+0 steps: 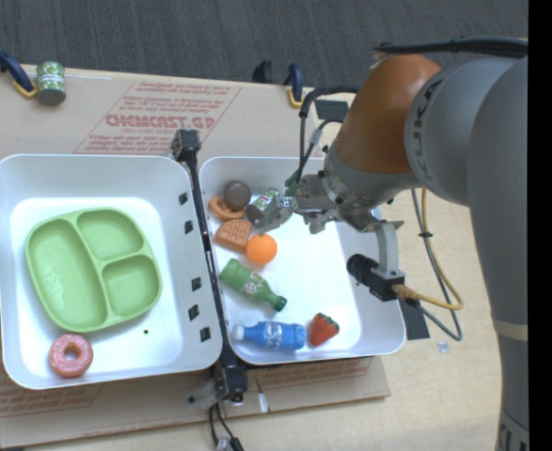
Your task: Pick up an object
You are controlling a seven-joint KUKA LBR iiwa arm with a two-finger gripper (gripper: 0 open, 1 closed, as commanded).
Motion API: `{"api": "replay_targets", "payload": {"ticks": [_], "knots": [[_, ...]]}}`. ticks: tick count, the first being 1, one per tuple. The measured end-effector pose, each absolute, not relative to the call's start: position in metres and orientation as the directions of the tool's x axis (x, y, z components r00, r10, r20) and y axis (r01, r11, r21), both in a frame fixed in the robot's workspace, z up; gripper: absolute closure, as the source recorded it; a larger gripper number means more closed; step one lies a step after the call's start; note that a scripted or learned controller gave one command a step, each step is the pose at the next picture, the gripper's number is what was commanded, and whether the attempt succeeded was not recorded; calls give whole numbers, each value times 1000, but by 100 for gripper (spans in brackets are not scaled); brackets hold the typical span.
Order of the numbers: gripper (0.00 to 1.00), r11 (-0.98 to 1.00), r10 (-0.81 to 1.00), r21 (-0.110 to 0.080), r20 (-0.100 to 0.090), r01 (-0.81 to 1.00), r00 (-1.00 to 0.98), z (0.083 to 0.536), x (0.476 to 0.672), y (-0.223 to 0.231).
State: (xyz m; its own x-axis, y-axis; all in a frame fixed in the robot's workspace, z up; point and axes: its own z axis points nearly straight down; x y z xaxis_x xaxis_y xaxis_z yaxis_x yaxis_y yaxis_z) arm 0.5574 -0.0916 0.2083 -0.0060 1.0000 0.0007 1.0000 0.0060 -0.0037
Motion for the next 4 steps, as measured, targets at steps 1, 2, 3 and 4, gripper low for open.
{"api": "replay_targets", "payload": {"ticks": [1, 2, 3, 4], "knots": [[0, 10, 1000, -3, 0, 1000, -10, 208, 498, 11], [0, 8, 1000, -3, -1, 1000, -8, 191, 476, 10], [0, 4, 1000, 0, -1, 1000, -4, 192, 477, -73], [0, 7, 1000, 9, -2, 1000, -6, 96, 582, -110]]}}
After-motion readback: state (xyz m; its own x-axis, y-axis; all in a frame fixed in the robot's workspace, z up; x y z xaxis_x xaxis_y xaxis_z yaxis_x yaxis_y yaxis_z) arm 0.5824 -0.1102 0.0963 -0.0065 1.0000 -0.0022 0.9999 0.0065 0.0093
